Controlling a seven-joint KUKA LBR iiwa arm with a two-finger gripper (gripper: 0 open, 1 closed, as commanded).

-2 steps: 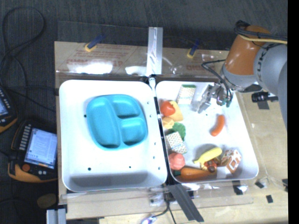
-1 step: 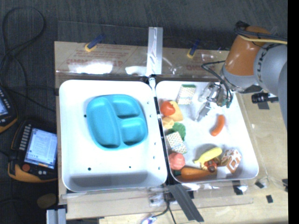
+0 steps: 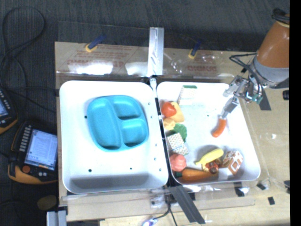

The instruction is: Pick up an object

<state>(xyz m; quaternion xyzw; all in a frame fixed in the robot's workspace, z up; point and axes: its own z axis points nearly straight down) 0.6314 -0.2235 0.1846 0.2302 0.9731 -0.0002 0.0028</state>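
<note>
My gripper point(image 3: 226, 113) reaches in from the right over the right bin point(image 3: 249, 140), its tip slanting down and to the left. A small orange sausage-shaped toy point(image 3: 218, 127) lies or hangs directly under that tip, touching it or nearly so. Whether the toy is gripped cannot be made out from this view. The grey arm with its orange band point(image 3: 275, 46) rises at the upper right.
The right bin's left and front sides hold a tomato point(image 3: 168, 108), a green piece point(image 3: 181, 132), a checkered block point(image 3: 177, 145), a red fruit point(image 3: 177, 162), a carrot point(image 3: 195, 174), a banana point(image 3: 209, 156) and a patterned box point(image 3: 233, 160). A blue divided tray point(image 3: 117, 121) lies in the left bin point(image 3: 75, 164).
</note>
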